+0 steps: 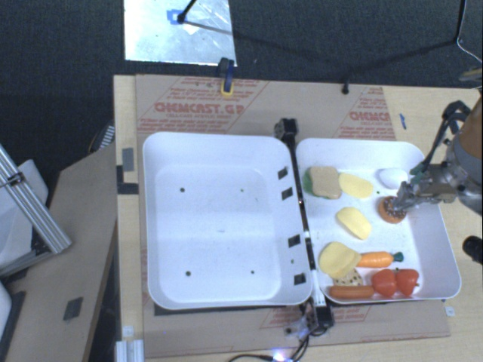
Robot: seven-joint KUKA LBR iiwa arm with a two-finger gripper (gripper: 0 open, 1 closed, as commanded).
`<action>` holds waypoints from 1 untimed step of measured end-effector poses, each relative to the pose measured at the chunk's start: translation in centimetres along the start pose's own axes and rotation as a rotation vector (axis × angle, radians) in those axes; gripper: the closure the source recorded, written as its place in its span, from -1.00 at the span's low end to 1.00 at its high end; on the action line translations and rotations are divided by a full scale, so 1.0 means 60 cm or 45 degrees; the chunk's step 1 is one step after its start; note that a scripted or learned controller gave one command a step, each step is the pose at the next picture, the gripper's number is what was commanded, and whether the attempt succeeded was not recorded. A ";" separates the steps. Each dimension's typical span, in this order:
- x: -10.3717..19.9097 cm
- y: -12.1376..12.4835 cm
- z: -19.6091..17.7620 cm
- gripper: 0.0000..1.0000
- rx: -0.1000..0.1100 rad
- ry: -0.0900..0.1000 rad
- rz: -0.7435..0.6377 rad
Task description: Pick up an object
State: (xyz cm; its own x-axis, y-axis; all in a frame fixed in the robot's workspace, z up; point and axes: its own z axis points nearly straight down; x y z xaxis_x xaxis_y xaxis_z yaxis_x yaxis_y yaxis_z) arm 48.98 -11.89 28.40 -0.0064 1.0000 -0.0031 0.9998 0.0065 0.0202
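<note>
Camera view from above: the gripper hangs low over the right bin, its tip at a small round brown piece near the bin's right wall — round, so no long axis shows. Whether the pincer is spread or pinching, I cannot tell. Nearer the front, a carrot lies crosswise, green end toward the right — beside a red pepper.

Even overhead light, glare whitening the bins and foil sheet; soft, slightly grainy focus throughout.
</note>
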 end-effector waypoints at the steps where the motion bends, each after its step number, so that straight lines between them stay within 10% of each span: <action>1: -0.006 0.056 -0.180 1.00 0.003 -0.002 0.001</action>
State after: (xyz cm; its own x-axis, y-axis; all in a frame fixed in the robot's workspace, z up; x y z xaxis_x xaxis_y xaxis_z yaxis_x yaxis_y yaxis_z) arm 52.09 -12.20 39.29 -0.0060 1.0000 -0.0044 0.9998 0.0060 0.0179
